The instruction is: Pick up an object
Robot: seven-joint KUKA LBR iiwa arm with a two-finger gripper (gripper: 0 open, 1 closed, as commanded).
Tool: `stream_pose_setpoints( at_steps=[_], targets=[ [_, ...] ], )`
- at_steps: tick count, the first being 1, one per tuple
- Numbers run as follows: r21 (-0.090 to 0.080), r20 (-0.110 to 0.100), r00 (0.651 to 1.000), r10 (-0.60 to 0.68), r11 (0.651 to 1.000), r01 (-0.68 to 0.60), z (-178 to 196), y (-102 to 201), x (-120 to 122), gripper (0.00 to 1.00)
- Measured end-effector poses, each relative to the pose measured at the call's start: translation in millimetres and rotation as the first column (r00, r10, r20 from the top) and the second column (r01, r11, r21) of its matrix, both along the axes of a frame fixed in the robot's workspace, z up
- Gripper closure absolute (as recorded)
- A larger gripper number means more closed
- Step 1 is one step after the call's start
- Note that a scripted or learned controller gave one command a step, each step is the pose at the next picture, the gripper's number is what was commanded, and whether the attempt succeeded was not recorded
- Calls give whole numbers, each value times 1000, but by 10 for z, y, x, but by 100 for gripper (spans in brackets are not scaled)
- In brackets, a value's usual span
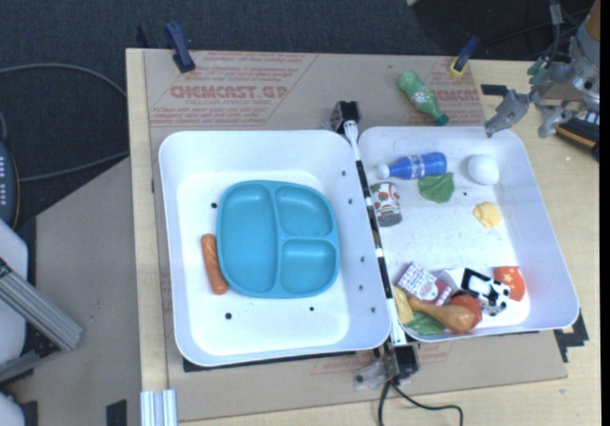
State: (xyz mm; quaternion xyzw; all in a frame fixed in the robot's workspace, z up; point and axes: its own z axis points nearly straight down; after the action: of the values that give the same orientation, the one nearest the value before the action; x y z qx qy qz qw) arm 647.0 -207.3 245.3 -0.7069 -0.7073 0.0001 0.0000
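Gripper [526, 115] sits at the far right corner of the right bin [543, 224], just outside its rim; its two grey fingers point down and to the left, spread apart, with nothing between them. Everything it could pick lies inward from it, to the left and toward the near edge; the closest thing is the white ball [482, 169], near the fingers, a short way left and nearer the camera; being round, it has no long axis to line up with. Beyond the ball lies the blue bottle [417, 166], on its side, its length running left to right across the bin; the green scrap [437, 188] is just beside it. The yellow piece [487, 214] lies apart, further toward the near edge; a heap of small items [456, 298] crowds the near corner, well apart from the gripper. My guess is the ball is the easiest reach.
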Motion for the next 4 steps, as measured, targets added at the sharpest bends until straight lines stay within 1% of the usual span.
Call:
stream_pose_setpoints(
  at_steps=[1,2,3,4],
  targets=[
    [1,-3,1000,1,1000,-1,-1143,435,52,0],
    [1,-2,1000,1,1000,-1,-1610,710,-209,0],
    [5,-40,999,4,1000,-4,-1657,721,115,0],
    [0,-1,1000,-1,1000,1,-1605,724,-38,0]
  ],
)
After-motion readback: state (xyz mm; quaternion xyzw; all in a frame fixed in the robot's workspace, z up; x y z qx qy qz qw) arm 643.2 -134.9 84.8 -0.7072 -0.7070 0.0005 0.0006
